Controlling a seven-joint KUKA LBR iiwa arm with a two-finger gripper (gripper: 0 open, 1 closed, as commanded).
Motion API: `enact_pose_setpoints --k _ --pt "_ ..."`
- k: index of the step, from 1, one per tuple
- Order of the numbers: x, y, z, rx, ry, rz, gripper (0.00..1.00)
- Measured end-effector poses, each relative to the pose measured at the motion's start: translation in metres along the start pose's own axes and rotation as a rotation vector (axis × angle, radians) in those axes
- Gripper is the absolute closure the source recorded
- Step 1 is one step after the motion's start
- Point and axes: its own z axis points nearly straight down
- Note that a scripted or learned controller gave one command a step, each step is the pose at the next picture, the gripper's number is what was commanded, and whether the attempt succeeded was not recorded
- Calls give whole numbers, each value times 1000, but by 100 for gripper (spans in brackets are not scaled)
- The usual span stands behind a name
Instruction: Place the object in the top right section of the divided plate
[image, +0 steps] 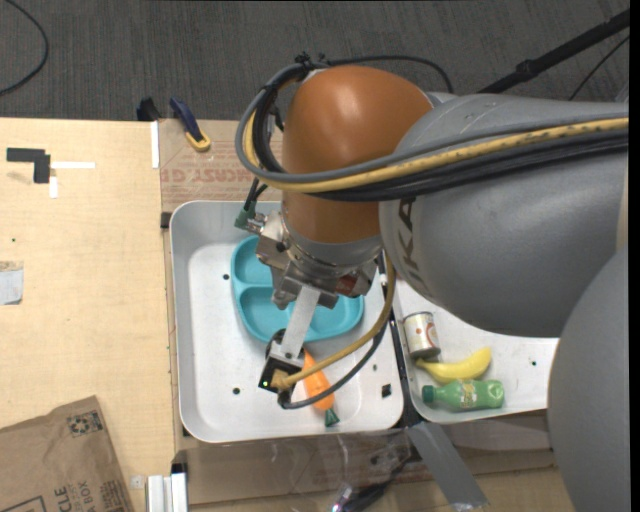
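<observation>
A teal divided plate (252, 285) lies in the left white bin (205, 340), with its right and far parts hidden under the arm. My gripper (318, 275) hangs over the plate's middle, and the wrist covers its tips. An orange carrot (318, 388) with a green top lies on the bin floor just in front of the plate, partly crossed by a cable. Nothing shows between the gripper and the carrot.
The right bin (520, 355) holds a small can (420, 335), a yellow banana (458, 365) and a green bottle (465, 395). The grey arm covers most of that bin. A wooden board (80, 250) lies left of the bins, with a cardboard piece (60, 460) at its front.
</observation>
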Motion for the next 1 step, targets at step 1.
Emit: enact_pose_setpoints --k 1 --pt "-2 -3 170 3 0 -56 100"
